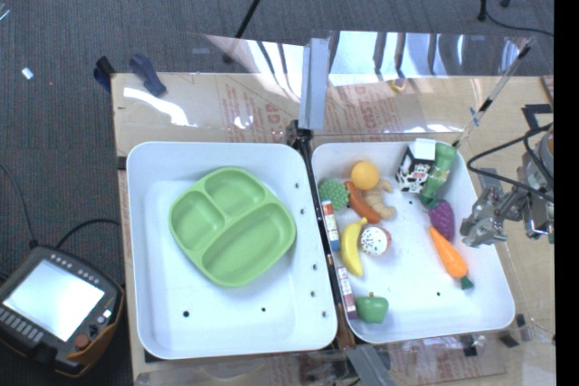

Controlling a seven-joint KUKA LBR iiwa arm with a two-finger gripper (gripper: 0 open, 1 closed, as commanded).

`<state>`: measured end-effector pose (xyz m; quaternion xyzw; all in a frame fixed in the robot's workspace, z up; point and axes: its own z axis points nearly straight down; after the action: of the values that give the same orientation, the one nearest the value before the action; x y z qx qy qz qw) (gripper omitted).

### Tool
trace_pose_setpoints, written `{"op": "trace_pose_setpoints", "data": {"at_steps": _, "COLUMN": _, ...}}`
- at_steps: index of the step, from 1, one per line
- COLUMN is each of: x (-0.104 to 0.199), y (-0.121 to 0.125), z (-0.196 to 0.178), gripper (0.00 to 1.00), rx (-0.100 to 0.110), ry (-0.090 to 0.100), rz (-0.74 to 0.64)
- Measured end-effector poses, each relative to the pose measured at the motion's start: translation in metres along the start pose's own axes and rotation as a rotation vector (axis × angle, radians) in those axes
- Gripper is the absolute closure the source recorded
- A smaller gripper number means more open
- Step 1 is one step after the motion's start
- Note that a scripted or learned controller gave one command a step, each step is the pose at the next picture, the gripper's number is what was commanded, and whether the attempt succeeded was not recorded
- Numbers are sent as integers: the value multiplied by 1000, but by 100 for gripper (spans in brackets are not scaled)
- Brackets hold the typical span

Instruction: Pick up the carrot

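Cardboard-topped bench (217,108), two white bins; we see the gripper (482,226) at the right bin's (425,321) edge, carrot (448,254) just left of it, grip state unclear.

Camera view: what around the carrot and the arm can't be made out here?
- Gripper: small and blurred at the right bin's rim; its state is unreadable.
- Arm: cut off by the right edge.
- Carrot: whether its upper tip touches the purple toy.
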<state>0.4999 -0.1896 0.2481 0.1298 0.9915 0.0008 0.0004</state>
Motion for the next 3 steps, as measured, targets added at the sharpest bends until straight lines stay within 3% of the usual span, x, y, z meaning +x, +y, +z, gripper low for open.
{"op": "trace_pose_setpoints", "data": {"at_steps": 1, "x": -1, "y": 1, "z": -9, "gripper": 100, "rx": -2, "ry": 0, "rz": 0}}
{"op": "trace_pose_setpoints", "data": {"at_steps": 2, "x": 15, "y": -28, "z": -155, "gripper": 100, "rx": 1, "ry": -4, "rz": 61}}
{"op": "trace_pose_setpoints", "data": {"at_steps": 3, "x": 12, "y": -27, "z": -72, "gripper": 100, "rx": 1, "ry": 3, "rz": 62}}
